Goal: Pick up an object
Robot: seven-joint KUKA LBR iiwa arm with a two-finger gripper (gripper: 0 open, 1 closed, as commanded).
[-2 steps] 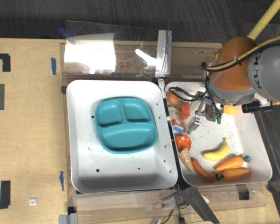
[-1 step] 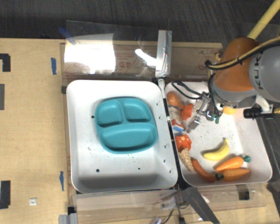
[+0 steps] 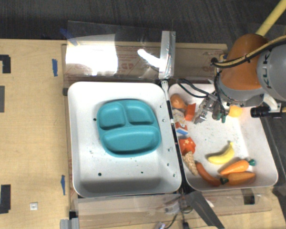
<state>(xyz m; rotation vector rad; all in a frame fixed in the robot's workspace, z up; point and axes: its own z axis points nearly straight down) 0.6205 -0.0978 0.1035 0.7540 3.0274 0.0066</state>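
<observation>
My gripper (image 3: 208, 113) hangs over the upper part of the right bin (image 3: 264, 142), below the orange wrist band. Its fingers look open, with nothing between them. Just to its left lie an orange-red block (image 3: 190, 111) and a brown rounded item (image 3: 177, 100). A small yellow piece (image 3: 235, 111) sits just to its right. Lower in the bin are a yellow banana (image 3: 220, 155), two orange carrots (image 3: 236, 166) (image 3: 239, 177), a red sausage-like piece (image 3: 207, 174) and a red toy (image 3: 187, 144).
The left bin (image 3: 81, 166) holds a blue divided plate (image 3: 127, 127). A metal divider (image 3: 174, 128) runs between the bins. Black cables (image 3: 190, 87) trail from the wrist over the right bin's top edge.
</observation>
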